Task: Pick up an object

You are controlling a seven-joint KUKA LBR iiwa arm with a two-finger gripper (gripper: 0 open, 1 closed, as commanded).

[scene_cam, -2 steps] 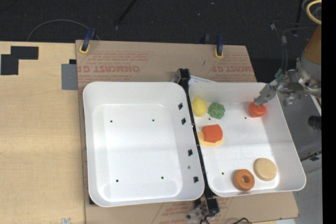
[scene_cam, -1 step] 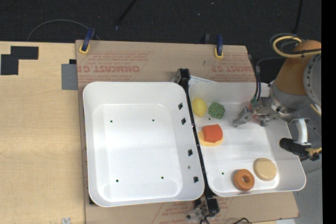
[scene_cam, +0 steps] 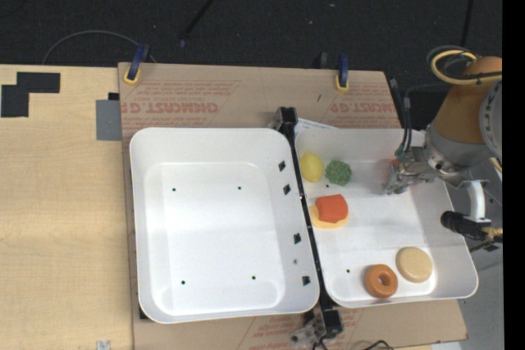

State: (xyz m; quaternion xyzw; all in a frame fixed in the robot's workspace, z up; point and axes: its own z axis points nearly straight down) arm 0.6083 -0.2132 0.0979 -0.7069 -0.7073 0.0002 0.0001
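The gripper (scene_cam: 399, 179) is hanging low over the right bin (scene_cam: 443, 291); its opening I cannot tell. The broccoli (scene_cam: 338, 172) is sitting just left; centring over it before descending looks wise.

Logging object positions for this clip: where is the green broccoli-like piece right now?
The green piece lies in the right bin, near its far left corner, just right of the yellow piece and above the orange-red block.

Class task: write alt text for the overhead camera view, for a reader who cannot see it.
A grey robot arm's gripper hangs over the right white bin, which holds a yellow piece, a green piece, an orange block, a brown ring and a tan disc. The left bin sits beside it.
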